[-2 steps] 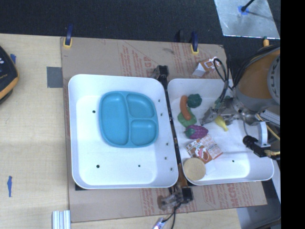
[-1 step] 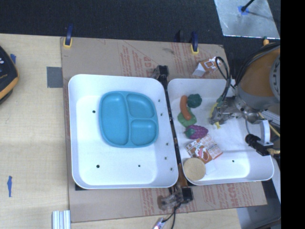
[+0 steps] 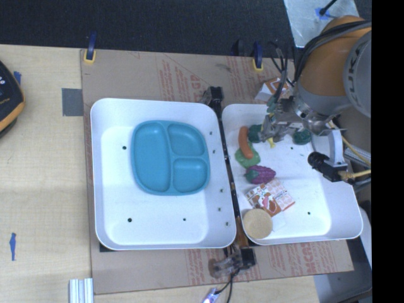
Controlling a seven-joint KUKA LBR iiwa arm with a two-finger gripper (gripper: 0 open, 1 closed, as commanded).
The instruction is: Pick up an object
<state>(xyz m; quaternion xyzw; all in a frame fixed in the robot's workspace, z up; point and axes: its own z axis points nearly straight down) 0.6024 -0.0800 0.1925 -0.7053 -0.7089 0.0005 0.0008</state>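
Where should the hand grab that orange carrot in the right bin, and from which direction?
Take the carrot across its narrow middle, coming straight down from above. It lies flat and runs roughly top to bottom in the camera view, so the fingers would best close from its left and right sides. Its lower end touches a green toy, so gripping nearer the upper half looks safer. The hand hovers just to its right.

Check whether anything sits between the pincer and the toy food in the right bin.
Nothing visible does. The pincer hangs over the right bin at its far end, right beside the orange carrot, with the purple grapes just nearer the camera.
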